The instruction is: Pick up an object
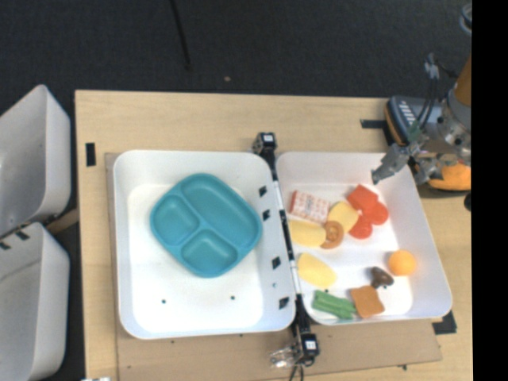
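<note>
Gripper (390, 167), finger state indeterminable, hovered at right bin (432, 248) far-right corner, seemingly staged for descent; nearest candidate, red toy pepper (367, 205), lay just below among piled toy foods.

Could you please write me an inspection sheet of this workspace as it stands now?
Surface: wooden bench bearing two white bins side by side.
Job's things: right bin holds toy food, including a red piece, an orange ball, a green piece and a small packet.
Clutter: left bin holds a teal divided plate.
Grippers: gripper at the right bin's far edge, nothing visibly held.
Cables: thin dark cable on the floor.
Surroundings: white furniture on the left.
</note>
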You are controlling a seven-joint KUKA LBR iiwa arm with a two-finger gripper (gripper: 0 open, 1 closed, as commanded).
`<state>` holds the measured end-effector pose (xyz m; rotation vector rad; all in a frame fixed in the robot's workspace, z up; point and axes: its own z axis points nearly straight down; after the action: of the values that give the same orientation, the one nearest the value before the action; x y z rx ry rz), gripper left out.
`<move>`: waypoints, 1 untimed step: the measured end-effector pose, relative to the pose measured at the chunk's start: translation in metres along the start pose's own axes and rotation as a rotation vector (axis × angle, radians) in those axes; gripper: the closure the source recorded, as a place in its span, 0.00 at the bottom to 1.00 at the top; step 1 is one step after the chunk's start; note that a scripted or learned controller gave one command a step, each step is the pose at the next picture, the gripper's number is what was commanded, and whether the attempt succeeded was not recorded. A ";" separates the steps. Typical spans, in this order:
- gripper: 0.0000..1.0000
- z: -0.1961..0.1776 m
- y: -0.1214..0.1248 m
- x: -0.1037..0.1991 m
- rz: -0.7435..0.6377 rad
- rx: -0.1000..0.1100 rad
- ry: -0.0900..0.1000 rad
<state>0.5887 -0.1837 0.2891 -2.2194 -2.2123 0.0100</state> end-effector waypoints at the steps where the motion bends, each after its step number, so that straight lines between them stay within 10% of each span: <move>1: 0.00 -0.007 0.002 0.001 -0.003 -0.012 -0.002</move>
<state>0.5906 -0.1831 0.2958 -2.2226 -2.2226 -0.0010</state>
